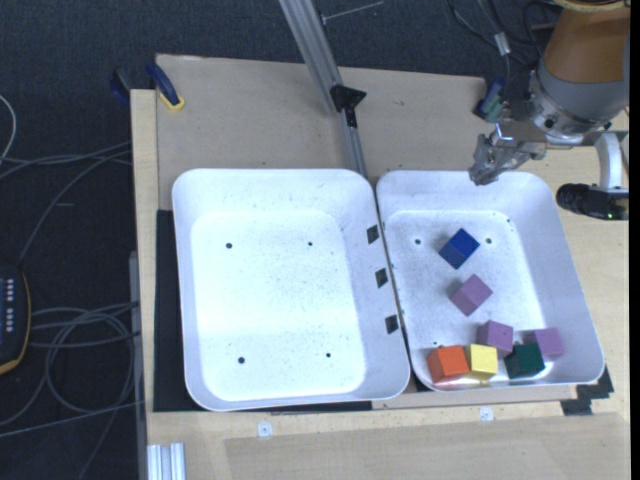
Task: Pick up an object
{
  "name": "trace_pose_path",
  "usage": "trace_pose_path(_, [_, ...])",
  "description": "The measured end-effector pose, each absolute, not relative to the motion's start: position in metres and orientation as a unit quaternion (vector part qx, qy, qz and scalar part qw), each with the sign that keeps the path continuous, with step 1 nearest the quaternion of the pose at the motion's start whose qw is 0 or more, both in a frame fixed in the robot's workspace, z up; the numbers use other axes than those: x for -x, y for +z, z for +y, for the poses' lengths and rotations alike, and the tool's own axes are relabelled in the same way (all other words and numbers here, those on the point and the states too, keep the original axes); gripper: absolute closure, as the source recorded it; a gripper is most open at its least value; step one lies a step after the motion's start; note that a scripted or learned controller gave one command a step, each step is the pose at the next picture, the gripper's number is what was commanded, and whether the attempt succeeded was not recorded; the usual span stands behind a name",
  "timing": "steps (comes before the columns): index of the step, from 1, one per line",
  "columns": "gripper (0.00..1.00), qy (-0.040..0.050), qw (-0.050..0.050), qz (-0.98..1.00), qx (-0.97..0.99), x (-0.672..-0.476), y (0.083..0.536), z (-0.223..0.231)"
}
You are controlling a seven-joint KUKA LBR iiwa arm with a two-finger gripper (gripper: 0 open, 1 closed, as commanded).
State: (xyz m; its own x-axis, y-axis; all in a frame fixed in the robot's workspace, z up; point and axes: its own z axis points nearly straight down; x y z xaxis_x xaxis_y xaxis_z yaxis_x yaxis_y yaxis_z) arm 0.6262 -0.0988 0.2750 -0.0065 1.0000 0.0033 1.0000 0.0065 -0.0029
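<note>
Nothing picked yet. Gripper [487,168] hovers at upper right over the right bin [570,258] rim, apparently carrying nothing (finger spread unclear, cannot tell). Blue cube [460,247] lies nearest; other blocks sit lower right.

**A robotics lab bench**

A plywood table [260,118] carries two white bins [270,288]. Left of the table, loose cables [60,198] trail over dark carpet [70,28]; a metal camera pole [315,43] rises behind the bins, and colored test blocks [480,358] fill the right one.
</note>
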Motion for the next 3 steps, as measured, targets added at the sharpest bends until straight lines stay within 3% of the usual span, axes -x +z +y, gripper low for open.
trace_pose_path(3, [1.00,-0.0001,0.002,-0.710,0.705,-0.579,0.270,0.045])
